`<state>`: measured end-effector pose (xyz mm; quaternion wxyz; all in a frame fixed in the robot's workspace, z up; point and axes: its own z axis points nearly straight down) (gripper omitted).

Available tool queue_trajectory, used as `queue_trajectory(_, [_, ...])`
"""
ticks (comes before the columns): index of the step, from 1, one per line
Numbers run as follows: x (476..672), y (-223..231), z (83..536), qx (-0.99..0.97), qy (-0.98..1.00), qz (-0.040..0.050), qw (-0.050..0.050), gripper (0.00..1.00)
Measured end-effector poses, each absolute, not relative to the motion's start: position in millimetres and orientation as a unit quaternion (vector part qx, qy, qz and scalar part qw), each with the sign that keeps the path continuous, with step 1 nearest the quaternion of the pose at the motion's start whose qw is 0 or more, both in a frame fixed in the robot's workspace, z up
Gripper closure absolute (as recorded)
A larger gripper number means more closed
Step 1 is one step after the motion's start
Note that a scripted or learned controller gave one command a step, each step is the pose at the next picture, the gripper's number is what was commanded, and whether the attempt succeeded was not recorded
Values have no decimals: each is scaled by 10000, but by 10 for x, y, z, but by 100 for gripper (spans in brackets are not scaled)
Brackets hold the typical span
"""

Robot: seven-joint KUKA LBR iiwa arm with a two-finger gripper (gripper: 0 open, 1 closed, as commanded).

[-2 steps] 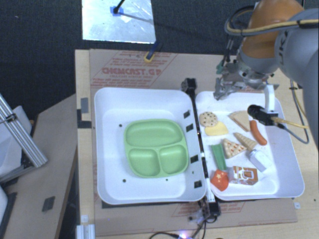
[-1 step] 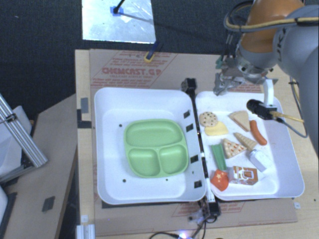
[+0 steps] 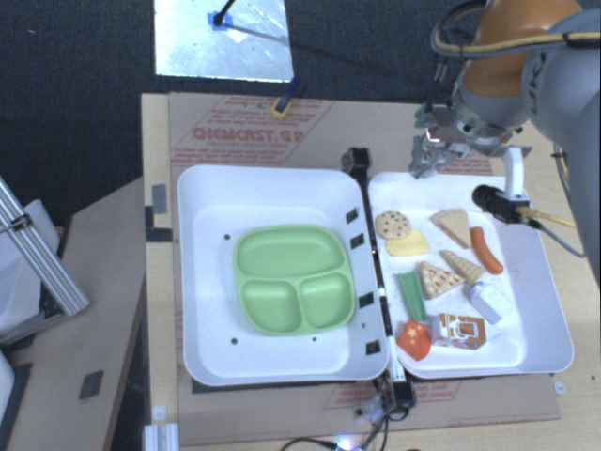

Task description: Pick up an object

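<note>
The tool (image 3: 434, 157) hangs over the far rim of the right bin (image 3: 545, 346); whether it is parted or closed, I cannot tell; nothing shows in it; a cookie (image 3: 392, 224), sausage (image 3: 485, 250) and tomato (image 3: 414, 340) lie inside; the left bin (image 3: 202, 252) holds 1 green tray (image 3: 292, 279).

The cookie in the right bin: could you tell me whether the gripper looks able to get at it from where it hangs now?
Probably yes: the cookie lies uncovered below the gripper, with nothing between.
</note>
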<state>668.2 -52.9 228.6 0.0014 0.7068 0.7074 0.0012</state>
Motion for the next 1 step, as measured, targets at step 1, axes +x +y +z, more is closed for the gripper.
queue_trajectory(1, [6675,-413,2244,7051,7091,10,11,100])
